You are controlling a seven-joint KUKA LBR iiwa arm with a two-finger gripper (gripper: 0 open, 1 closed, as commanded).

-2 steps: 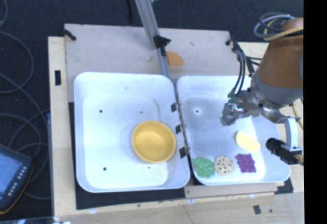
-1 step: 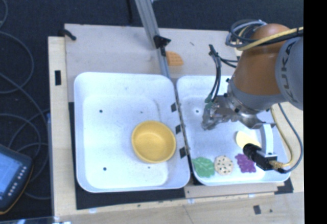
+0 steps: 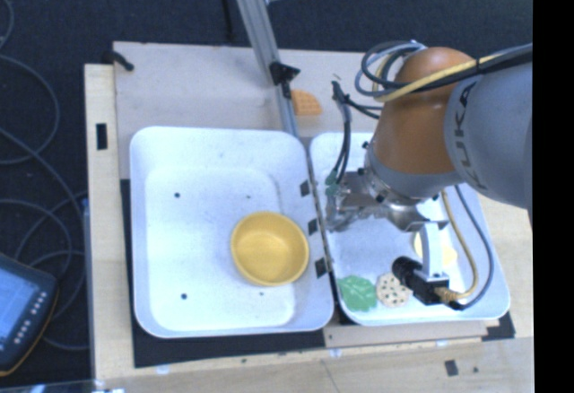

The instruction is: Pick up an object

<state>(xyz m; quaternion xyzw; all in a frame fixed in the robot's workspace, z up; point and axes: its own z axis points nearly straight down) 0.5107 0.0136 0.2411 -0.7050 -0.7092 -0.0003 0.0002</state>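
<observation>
So the arm [image 3: 448, 140] is hunched over the right bin [image 3: 489, 243], with the gripper [image 3: 341, 207] down by that bin's left wall. Can't tell how the jaws stand, the wrist blocks them. A green thing [image 3: 358, 292] and a spotted cookie [image 3: 391, 290] sit side by side at the near edge. A yellow bowl [image 3: 268, 248] sits in the left bin [image 3: 179, 203], near its right side.
</observation>
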